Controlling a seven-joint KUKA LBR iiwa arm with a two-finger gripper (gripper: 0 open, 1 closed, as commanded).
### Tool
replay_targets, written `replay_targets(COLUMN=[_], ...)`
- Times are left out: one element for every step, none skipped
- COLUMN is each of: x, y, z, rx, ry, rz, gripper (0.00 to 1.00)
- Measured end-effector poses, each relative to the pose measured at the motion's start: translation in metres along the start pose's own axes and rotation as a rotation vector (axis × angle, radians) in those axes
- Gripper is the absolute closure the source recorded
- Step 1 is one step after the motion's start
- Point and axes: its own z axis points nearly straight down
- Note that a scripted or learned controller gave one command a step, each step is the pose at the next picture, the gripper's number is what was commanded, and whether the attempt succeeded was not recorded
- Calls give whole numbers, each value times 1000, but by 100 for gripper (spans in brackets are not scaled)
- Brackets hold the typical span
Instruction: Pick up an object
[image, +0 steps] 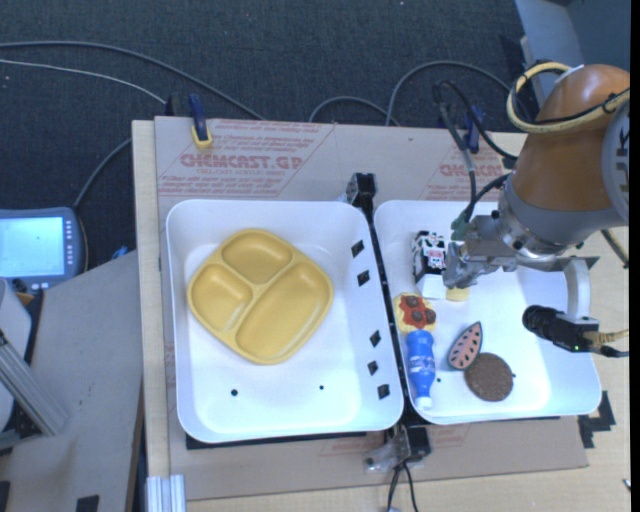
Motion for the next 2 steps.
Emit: replay_targets(x=[52, 99], y=[2, -1], z=[0, 4], rx=[-2, 1], ry=[-1, -1], rz=[0, 1], gripper=[100, 100])
